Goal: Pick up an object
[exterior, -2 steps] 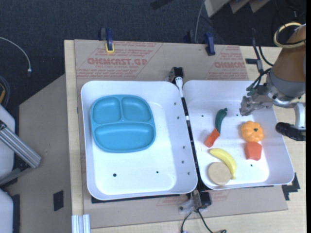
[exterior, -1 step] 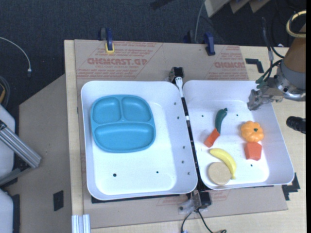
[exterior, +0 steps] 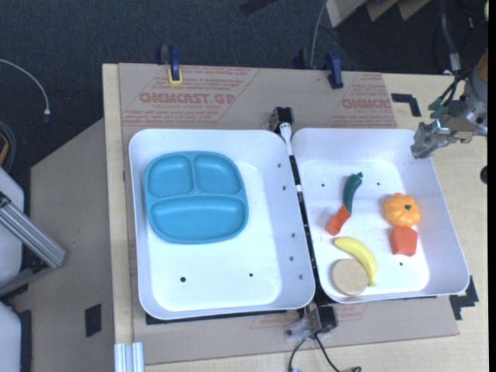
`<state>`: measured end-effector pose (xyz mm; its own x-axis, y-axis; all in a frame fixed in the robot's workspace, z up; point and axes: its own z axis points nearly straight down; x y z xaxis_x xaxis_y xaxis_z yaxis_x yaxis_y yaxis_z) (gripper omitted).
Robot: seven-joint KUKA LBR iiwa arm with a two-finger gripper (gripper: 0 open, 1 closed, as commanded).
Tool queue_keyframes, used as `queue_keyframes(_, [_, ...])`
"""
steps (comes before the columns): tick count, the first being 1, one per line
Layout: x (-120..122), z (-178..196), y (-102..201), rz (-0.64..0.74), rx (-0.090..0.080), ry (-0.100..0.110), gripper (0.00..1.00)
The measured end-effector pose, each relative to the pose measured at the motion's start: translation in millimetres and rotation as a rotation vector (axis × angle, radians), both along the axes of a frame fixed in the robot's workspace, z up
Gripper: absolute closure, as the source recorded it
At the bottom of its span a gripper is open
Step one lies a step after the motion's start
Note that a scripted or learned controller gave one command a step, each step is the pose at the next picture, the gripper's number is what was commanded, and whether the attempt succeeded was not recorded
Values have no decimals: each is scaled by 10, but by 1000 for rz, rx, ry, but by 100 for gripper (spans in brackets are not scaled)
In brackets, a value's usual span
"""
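The right bin [exterior: 372, 149] holds a carrot [exterior: 346, 201] with a dark green top, an orange pumpkin [exterior: 401, 209], a red block [exterior: 404, 241], a yellow banana [exterior: 358, 256] and a tan round disc [exterior: 349, 277]. My gripper [exterior: 427, 139] hangs over the far right corner of that bin, above and to the right of the pumpkin. Nothing shows between its fingers. A blue divided plate [exterior: 196, 197] lies in the left bin [exterior: 217, 285].
Two blue clamps [exterior: 172, 59] [exterior: 334, 67] grip the far edge of the cardboard-covered bench. A black hinge strip [exterior: 297, 192] runs between the bins. Cables hang at the back and front.
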<state>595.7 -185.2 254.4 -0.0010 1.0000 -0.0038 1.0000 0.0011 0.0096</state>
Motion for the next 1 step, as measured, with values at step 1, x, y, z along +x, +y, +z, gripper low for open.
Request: queue_keyframes(1, [8,146,-2,0,2,5,100])
